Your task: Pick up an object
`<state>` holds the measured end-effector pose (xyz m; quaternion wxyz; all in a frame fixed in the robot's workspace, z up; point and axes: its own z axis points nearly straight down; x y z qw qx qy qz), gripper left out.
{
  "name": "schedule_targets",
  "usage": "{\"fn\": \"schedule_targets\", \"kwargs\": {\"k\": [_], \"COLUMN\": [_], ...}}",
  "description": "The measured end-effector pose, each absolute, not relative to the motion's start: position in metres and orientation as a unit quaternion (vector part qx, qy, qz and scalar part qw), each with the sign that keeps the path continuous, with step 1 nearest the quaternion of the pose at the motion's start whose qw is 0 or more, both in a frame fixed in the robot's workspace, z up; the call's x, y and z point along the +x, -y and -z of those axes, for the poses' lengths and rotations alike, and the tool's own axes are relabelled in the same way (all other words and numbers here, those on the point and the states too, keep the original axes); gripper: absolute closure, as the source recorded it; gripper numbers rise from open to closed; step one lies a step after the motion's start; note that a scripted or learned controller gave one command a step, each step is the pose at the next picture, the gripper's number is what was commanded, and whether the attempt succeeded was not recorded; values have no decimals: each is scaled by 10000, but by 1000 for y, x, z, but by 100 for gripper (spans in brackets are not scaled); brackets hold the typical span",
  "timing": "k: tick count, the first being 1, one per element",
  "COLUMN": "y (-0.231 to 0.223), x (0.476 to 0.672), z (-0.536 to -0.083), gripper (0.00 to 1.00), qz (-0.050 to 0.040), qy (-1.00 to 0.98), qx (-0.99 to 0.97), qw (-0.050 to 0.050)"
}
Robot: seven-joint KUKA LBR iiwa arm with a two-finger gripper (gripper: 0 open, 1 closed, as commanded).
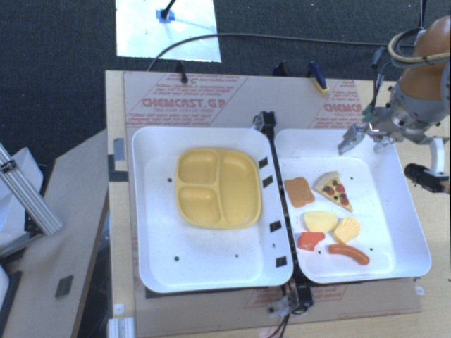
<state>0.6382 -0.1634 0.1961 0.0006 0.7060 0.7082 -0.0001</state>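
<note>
Camera view has our gripper (pixel 366 138) hovering over the far edge of the right bin (pixel 394 259), fingers spread and pinching nothing — so we judge we are in the approach step, with no object chosen yet by contact. Toy foods lie in that bin nearer the camera: a pizza slice (pixel 333 189), a brown toast piece (pixel 299 191), a yellow wedge (pixel 320 221), a ridged yellow shell (pixel 346 229), a red piece (pixel 310 240) and a sausage (pixel 349 253). We see the pizza slice lying closest, below and slightly left of the fingers, clear of its neighbours. Next we would need to descend over it, straddling its narrow width. A yellow divided plate (pixel 215 187) sits in the left bin (pixel 158 259).
</note>
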Motion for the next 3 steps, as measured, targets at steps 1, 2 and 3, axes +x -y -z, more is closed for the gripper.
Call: {"fn": "schedule_targets", "kwargs": {"k": [1,2,3], "y": [163,163,163], "x": [635,635,637], "z": [-134,-82,-97], "gripper": [0,0,100], "qz": [9,1,-16], "qy": [-7077,-7076,-7077], "qx": [7065,7066,7065], "qw": [-11,-4,28]}}
